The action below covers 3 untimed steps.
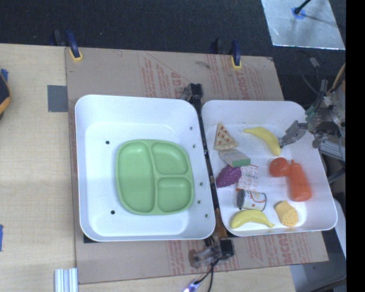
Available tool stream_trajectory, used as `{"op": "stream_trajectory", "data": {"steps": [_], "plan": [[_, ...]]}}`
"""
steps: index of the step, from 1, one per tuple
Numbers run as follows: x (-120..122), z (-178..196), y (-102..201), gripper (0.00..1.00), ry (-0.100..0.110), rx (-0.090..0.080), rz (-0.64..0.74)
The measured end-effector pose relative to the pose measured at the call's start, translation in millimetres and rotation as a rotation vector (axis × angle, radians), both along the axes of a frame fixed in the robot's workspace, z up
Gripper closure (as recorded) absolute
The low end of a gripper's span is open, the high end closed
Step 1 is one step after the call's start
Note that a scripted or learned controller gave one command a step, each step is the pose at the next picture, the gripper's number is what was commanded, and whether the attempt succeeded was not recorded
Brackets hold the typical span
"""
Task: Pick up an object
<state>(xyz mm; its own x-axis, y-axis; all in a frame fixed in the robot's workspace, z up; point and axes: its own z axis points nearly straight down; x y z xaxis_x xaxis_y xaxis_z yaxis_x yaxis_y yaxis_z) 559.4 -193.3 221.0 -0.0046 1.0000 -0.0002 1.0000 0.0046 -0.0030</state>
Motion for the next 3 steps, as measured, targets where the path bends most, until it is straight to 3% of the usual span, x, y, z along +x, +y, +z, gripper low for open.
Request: {"op": "stream_trajectory", "data": {"steps": [1,2,3], "plan": [[81,-64,-18,0.00,0.002,0.000,0.002],[96,-127,-6,0.00,0.002,0.000,0.001],[60,-129,-19,0.00,0.001,-0.001,0.000]]}}
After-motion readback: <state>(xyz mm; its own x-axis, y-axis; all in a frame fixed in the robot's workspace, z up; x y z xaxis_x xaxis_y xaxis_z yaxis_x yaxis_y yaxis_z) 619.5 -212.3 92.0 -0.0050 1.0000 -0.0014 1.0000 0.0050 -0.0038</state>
